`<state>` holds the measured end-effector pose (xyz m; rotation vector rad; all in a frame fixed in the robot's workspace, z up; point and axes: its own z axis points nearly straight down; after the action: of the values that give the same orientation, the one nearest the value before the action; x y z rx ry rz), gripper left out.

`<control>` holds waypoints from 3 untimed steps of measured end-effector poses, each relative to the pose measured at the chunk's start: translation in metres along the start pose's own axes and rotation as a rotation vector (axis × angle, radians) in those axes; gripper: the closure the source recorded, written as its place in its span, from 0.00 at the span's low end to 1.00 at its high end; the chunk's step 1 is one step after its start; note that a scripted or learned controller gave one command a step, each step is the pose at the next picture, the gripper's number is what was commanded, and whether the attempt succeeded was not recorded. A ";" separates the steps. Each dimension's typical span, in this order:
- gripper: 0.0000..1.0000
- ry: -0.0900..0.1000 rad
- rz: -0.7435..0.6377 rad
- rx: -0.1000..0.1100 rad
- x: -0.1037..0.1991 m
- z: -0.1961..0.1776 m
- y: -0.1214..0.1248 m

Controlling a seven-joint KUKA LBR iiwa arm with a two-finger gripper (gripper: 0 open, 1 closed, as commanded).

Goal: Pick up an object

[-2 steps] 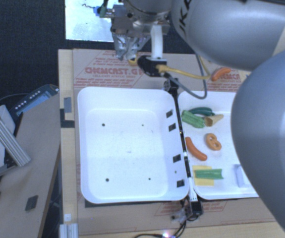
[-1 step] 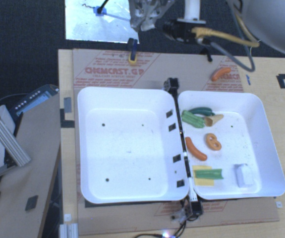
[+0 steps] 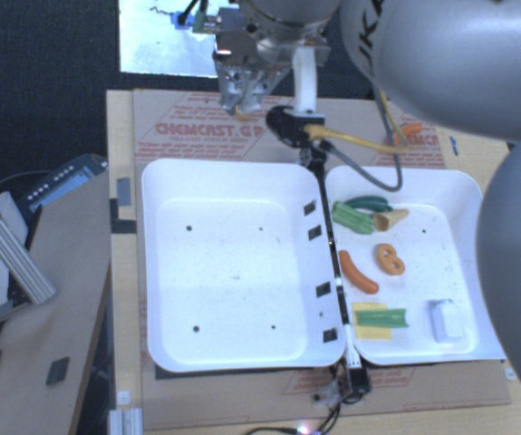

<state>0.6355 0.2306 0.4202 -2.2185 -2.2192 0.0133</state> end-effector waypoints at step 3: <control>1.00 0.002 -0.001 -0.004 0.003 0.003 0.004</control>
<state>0.6398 0.2340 0.4170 -2.2192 -2.2212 0.0066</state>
